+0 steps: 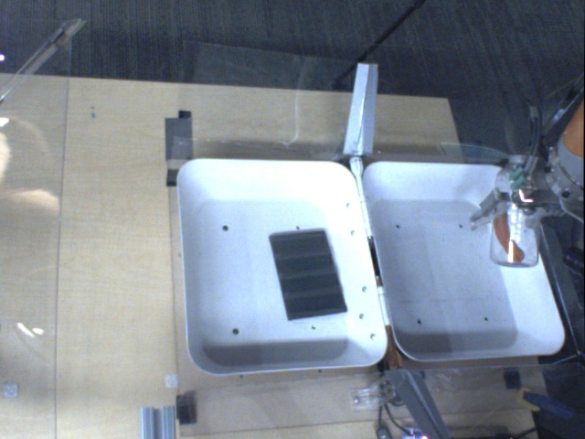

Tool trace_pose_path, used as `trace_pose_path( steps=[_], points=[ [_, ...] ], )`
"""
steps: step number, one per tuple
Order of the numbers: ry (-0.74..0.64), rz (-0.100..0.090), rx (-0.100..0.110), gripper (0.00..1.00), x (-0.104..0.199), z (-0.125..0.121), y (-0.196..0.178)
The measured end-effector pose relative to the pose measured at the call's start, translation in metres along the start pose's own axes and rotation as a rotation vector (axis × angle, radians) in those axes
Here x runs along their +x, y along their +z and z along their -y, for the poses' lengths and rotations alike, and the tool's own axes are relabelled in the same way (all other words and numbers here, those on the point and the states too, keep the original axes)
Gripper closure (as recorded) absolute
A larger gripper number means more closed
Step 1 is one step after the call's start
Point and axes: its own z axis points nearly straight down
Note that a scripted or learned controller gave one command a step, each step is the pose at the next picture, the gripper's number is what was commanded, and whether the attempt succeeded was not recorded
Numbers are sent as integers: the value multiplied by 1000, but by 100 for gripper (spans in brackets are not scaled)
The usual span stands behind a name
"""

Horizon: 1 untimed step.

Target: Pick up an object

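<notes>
A small clear object with an orange-red streak inside (513, 238) stands by the right wall of the right bin (439, 327). My gripper (517, 199) hangs directly over its top, at the end of the grey arm coming in from the right. I cannot tell whether it touches the object. A dark ridged rectangular pad (307, 273) lies flat in the middle of the left bin (206, 245), far from the gripper.
A metal divider post (361, 117) rises at the back where the two bins meet. Cables and clamps sit along the bench's front edge (402, 410). A black bracket (179, 140) stands behind the left bin's back left corner.
</notes>
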Motion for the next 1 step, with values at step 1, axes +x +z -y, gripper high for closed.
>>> trace_pose_path(
  steps=[1],
  points=[
    [-277,2,-4,0,-3,-36,3]
  ],
)
